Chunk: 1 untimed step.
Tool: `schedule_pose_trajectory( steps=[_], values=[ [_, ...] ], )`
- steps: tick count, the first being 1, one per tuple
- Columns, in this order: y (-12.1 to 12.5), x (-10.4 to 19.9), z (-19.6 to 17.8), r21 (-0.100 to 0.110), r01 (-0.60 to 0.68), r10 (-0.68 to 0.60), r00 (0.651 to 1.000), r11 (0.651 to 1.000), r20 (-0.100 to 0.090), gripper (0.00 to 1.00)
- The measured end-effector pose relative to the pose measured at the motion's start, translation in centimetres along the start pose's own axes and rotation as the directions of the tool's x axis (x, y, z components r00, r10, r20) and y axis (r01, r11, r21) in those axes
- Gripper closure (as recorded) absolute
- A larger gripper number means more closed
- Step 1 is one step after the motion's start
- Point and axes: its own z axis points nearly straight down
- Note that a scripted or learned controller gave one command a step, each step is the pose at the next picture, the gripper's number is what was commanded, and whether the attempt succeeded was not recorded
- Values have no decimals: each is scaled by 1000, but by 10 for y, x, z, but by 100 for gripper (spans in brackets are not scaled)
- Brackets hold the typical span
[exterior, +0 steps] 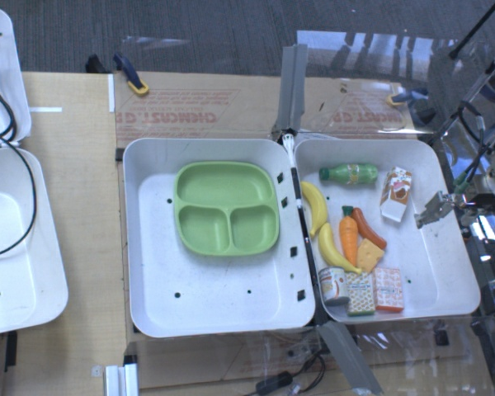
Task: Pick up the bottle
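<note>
Your gripper [433, 210] sits over the right bin's [445, 299] right side; finger state you can't tell. The green bottle [348, 173] lies on its side near that bin's back wall, well left of the gripper, past the carton [395, 194].

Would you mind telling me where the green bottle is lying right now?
The green bottle lies on its side at the far end of the right bin, between the bananas and the white carton.
</note>
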Motion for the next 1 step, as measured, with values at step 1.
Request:
schedule_pose_trajectory(
  steps=[1],
  values=[
    [59,61,56,0,77,-77,997,997,0,0]
  ],
)
